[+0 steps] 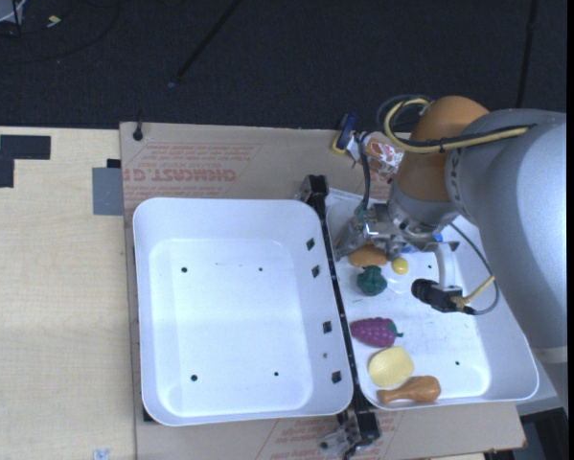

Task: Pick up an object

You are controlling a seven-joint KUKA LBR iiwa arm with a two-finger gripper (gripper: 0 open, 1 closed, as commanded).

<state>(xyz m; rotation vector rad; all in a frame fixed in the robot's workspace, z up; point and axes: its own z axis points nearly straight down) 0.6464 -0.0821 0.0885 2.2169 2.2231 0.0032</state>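
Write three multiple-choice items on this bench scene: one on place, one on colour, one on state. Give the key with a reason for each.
1. Where do the toy foods lie?
A. In the left bin
B. In the right bin
C. On the cardboard

2. What colour is the item nearest the front rim of the right bin?
A. Blue
B. Orange-tan
C. Black

3. Where is the claw?
A. Low over the back of the right bin
B. High above the left bin
C. Parked off the bench

Key:
1 B: the grapes, the lemon and the rest sit on the floor of the right bin, beside the left bin.
2 B: the gourd by the front rim is orange-tan.
3 A: the claw hangs at the back of the right bin, just over an orange piece and a green piece.
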